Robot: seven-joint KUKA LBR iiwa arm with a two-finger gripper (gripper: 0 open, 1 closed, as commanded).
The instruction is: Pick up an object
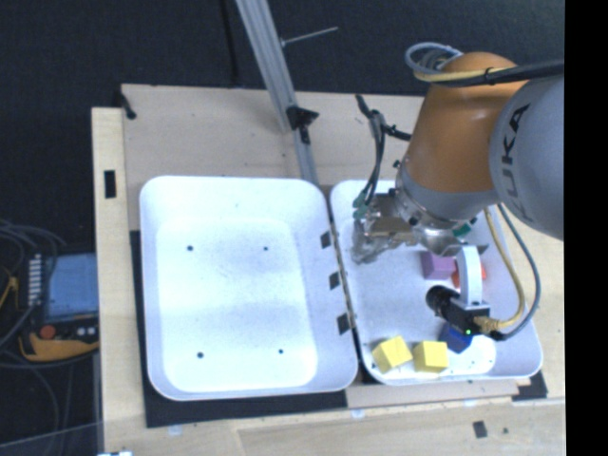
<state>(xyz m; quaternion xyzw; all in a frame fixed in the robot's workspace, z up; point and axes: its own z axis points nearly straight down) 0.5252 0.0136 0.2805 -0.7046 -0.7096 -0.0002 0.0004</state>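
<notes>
Objects for picking are gathered in the right-hand shallow white plastic bin (pixel 513 367), and none has yet been lifted, so the task is judged to be at its beginning: a grasp and a lift are both left to be made. Nearest the camera, along that bin's front wall, two small yellow foam-like blocks (pixel 391 353) (pixel 430 354) are seen side by side, nearly touching. Just behind and to their right a small blue object (pixel 457 340) is partly covered by a black fitting with a green light. Farther back, a pale purple block (pixel 440 264) and an orange-red piece (pixel 471 274) lie under the arm's wrist, beside a white curved part. The metal two-finger gripper (pixel 369 245) is held low over the bin's left back area, near the dividing rim; nothing is seen between its fingers, and whether the jaws are parted or closed cannot be told. The left-hand shallow white plastic bin (pixel 152 255) shows only four small dark dots on its floor.
</notes>
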